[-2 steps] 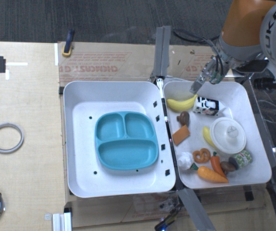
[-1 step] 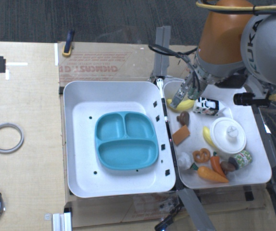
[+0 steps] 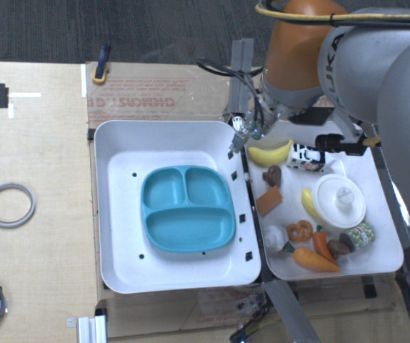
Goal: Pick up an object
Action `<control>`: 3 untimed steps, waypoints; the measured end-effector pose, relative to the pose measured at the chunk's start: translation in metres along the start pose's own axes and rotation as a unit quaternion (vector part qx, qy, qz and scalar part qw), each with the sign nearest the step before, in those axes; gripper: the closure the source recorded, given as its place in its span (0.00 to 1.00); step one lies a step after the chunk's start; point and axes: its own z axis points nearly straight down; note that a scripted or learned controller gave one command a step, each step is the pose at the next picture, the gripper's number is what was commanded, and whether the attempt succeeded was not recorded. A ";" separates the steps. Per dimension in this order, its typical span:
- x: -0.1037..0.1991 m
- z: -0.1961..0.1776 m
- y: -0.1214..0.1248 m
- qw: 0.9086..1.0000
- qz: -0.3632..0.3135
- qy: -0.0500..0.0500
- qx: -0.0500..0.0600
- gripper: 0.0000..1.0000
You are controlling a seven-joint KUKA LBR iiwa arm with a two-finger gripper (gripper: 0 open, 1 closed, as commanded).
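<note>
Your end effector [image 3: 251, 127] hangs over the back-left corner of the right bin [image 3: 387, 259], just above a banana [image 3: 269, 153]; you cannot tell its opening. That bin also holds a white lidded pot [image 3: 340, 200], a pretzel [image 3: 299, 230] and a carrot [image 3: 313, 259]. The left bin [image 3: 116, 213] carries a blue divided plate [image 3: 188, 209]

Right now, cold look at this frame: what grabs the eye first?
The big grey arm with its orange band crowds the top right, its gripper hanging over the rim between the two bins. Next, the teal divided plate sits alone in the left bin. The right bin is cluttered with toy food: a banana near the gripper, a white lidded pot, a carrot and a pretzel.
</note>
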 end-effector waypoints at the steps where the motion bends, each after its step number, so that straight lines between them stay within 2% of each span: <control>1: -0.017 -0.069 -0.002 0.998 0.066 -0.001 0.000 1.00; 3: -0.019 -0.086 -0.001 0.998 0.064 -0.004 0.000 1.00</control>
